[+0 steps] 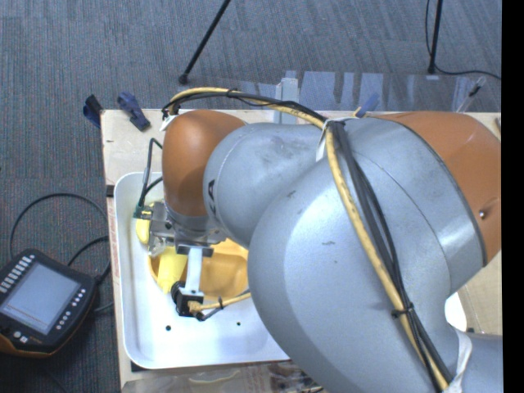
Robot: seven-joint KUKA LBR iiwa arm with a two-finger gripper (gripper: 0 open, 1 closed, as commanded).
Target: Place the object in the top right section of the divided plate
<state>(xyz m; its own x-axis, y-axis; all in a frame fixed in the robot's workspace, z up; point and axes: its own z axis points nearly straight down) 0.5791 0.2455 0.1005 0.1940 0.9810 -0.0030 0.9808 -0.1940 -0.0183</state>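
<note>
A grey carpet (65, 47) was seen around the bench, with a tripod leg (209, 31) planted behind it and a teach pendant (37, 301) laid on the floor at the left. Two blue clamps (131, 111) were fixed at the far left corner of the wooden bench top (119, 150), presumably to hold it steady.

Most of the view was taken up by the grey arm (352, 244), which was reached across from the right and bent down over the left white bin (135, 326). A yellow divided plate (166, 270) was lain in that bin, and much of it was covered by the wrist. The gripper (174, 234) was held low over the plate's far left part, close above it, as would be expected for a release or a pick there.

Whether the gripper was wide or narrow could not be told, since it was masked from above by the orange band (192, 162). The object itself could not be made out with certainty; a small green patch (146, 212) beside the gripper may have been part of it. Which section lay under the gripper could not be judged, the dividers being hidden.
</note>
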